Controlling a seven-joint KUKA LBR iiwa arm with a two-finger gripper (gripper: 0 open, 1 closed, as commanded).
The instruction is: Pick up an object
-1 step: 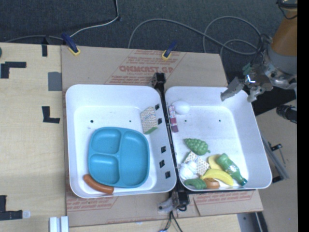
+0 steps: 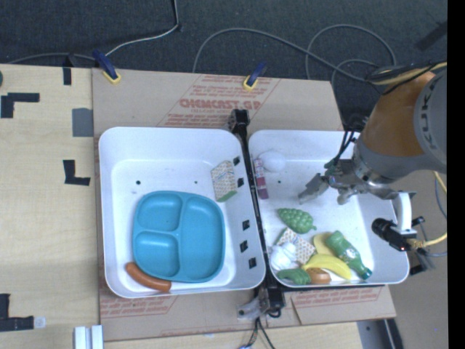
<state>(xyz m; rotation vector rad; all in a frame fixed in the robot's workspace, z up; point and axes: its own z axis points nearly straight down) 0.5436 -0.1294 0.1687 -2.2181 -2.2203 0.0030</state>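
My gripper (image 2: 326, 192) hangs over the middle of the right bin (image 2: 378, 162), open, with nothing between its fingers. Just below and left of it lies a green bumpy fruit (image 2: 294, 218). At the bin's front sit a green bottle (image 2: 346, 253), a yellow banana (image 2: 328, 266), a checkered packet (image 2: 293, 249) and a small green piece (image 2: 294, 275). A white round object (image 2: 273, 161) and a small purple-labelled bottle (image 2: 259, 182) lie by the bin's left wall.
The left bin (image 2: 116, 158) holds a blue divided plate (image 2: 178, 235), an orange sausage (image 2: 149, 278) at its front and a packet (image 2: 225, 177) near the divider. A black camera mount (image 2: 392, 233) juts from the arm over the right bin's edge.
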